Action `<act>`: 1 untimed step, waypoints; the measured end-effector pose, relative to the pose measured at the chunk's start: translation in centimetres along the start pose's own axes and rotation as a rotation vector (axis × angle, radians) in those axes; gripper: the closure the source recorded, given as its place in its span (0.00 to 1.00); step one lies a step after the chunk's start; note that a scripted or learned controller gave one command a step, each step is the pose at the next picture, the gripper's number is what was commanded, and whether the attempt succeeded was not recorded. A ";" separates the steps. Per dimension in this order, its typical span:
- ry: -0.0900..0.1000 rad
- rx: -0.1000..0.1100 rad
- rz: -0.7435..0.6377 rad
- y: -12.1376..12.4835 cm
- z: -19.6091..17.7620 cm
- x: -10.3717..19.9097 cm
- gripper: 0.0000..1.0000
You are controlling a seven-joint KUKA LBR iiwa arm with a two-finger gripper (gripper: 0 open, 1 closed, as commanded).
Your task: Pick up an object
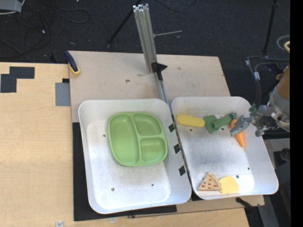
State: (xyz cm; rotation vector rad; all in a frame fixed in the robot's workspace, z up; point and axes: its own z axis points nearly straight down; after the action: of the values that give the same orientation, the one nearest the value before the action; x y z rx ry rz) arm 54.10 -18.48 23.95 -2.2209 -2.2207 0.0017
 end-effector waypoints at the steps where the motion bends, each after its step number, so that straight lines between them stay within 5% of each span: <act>1: 0.003 0.007 0.000 0.3 6.4 0.3 0.00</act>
State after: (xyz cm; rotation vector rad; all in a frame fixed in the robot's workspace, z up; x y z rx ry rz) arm 54.36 -18.23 17.55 -2.2159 -2.2154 0.0068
